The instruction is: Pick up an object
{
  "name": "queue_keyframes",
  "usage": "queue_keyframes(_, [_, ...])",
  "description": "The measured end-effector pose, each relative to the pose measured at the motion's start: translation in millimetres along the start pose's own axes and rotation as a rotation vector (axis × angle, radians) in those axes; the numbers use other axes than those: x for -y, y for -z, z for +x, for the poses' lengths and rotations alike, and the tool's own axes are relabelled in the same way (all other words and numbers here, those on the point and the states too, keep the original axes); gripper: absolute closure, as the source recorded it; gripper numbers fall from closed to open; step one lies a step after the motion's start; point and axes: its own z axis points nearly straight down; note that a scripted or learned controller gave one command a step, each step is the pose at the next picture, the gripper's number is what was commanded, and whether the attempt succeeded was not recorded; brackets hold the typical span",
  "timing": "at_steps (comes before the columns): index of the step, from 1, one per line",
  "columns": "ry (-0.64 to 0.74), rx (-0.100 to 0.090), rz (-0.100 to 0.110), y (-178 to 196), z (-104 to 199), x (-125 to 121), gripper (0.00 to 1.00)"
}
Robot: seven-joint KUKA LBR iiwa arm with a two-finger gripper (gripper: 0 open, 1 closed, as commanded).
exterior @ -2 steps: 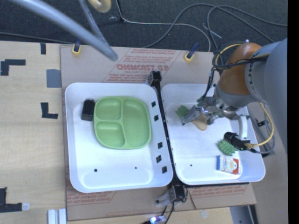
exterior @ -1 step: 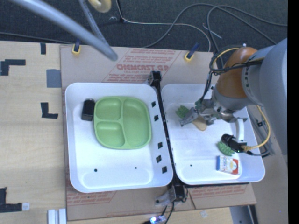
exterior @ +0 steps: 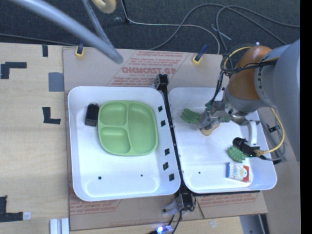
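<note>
Two white bins: we work the right bin [exterior: 273, 179], where the gripper [exterior: 210, 123] sits low at a tan object [exterior: 208, 129]; its grasp we cannot tell. We lift straight, slowly. Counted: one green tray [exterior: 128, 128], two green items [exterior: 190, 115], one small box [exterior: 239, 171], one black block [exterior: 91, 114].

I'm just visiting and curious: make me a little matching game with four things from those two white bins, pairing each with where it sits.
Things:
1. green divided plate
2. small black block
3. red and white box
4. end effector

Places:
A. near corner of the right bin
B. lowered over the far part of the right bin, next to a green leafy piece
C. middle of the left bin
D. left bin, against the plate's left edge

Pairs: 1-C, 2-D, 3-A, 4-B
</note>
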Motion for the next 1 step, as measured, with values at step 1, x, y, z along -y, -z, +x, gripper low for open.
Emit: queue_keyframes(1, [-0.001, -0.007, 0.006, 51.9, -9.8, 1.6, 1.00])
